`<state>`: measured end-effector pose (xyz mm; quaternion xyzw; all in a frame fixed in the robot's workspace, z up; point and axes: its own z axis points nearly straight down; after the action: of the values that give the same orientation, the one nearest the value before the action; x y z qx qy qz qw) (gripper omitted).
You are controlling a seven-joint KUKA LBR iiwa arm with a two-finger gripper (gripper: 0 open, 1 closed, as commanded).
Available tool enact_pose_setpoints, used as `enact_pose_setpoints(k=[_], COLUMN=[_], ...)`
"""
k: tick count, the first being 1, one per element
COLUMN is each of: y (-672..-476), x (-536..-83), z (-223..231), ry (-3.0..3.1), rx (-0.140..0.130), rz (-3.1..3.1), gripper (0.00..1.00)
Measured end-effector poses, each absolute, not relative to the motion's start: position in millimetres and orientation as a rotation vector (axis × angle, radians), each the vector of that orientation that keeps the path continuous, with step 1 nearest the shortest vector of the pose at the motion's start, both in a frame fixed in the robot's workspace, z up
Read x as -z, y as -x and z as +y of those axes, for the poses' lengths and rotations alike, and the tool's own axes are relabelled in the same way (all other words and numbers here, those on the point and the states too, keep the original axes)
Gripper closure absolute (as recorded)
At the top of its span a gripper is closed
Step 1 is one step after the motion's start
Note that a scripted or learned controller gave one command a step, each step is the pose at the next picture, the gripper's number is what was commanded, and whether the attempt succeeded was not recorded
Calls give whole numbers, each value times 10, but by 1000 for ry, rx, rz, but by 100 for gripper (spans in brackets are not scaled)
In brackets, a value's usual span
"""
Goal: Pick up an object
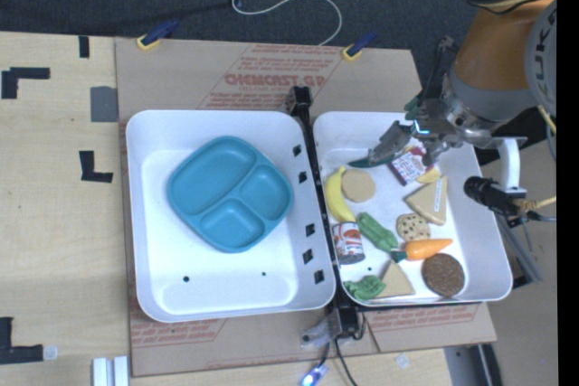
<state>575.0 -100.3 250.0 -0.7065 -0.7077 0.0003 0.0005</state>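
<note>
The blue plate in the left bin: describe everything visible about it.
The blue plate is a light blue, smooth, plastic-looking tray with rounded corners, divided by raised ridges into three compartments. It lies flat, turned at a slant, on the floor of the left bin, roughly central. Nothing rests in it, and the gripper is over the other bin.

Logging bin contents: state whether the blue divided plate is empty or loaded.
Empty. The blue plate lies flat in the left bin, and all three compartments show bare blue.
</note>
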Motion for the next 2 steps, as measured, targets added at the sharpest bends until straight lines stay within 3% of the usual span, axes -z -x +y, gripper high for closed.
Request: enact_pose_setpoints(k=[1,2], y=[-5060,-4819], x=[-3379,-2907], z=[-462,-66], ry=[2216,2213], rx=[8,-7], rz=[-2230,-2222], gripper=[0,0])
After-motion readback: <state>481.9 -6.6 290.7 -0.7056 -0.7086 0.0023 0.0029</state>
